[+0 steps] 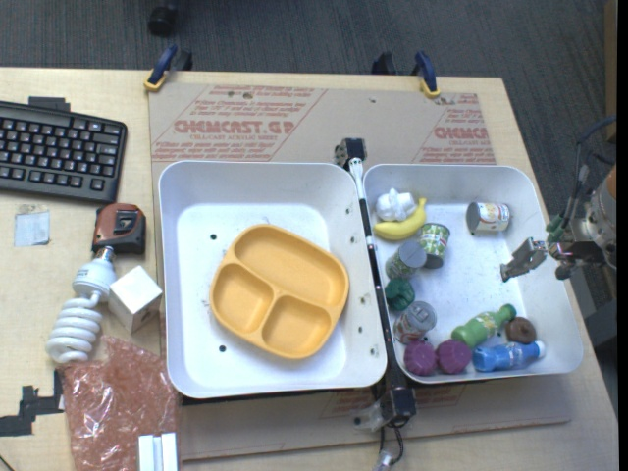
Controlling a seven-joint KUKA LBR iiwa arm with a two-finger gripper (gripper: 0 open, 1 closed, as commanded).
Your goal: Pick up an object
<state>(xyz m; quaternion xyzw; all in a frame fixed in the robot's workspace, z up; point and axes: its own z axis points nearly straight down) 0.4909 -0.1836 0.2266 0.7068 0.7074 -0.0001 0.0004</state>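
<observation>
from here my gripper (525,259) hangs over the right bin's (551,204) edge, fingers apparently apart and holding nothing, so the pick hasn't started.

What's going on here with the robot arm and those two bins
A robot arm reaches in from the right, its gripper hovering over the right bin near its right wall, with nothing between its fingers. That bin holds small items, among them a banana, a can and a green bottle. The left bin holds a yellow divided tray. Nothing has been picked up.
</observation>
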